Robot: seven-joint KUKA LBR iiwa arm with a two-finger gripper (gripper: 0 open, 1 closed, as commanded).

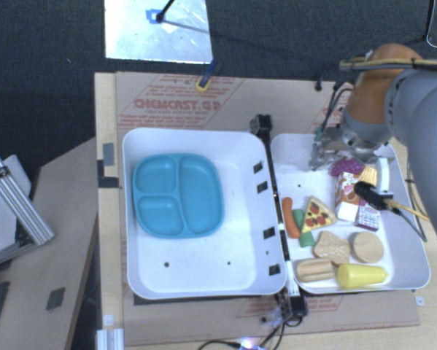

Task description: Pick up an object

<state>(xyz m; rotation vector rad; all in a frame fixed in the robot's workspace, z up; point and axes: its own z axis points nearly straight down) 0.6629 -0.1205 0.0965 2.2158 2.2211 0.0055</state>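
The end effector [322, 154], its state impossible to tell, hung over the right bin's [291, 149] twelve-o'clock end, near the purple toy [346, 168].

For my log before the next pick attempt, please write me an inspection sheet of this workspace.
Surface: brown board bearing two white bins, left bin and right bin.
Job's things: toy food in the right bin: pizza slice, carrot, bread slice, round biscuit, bread roll, yellow piece.
Clutter: blue divided plate in the left bin.
Grippers: gripper low over the right bin's far end; finger state unclear.
Cables: thin wires by the right bin's edge.
Surroundings: dark floor, shiny metal sheet.
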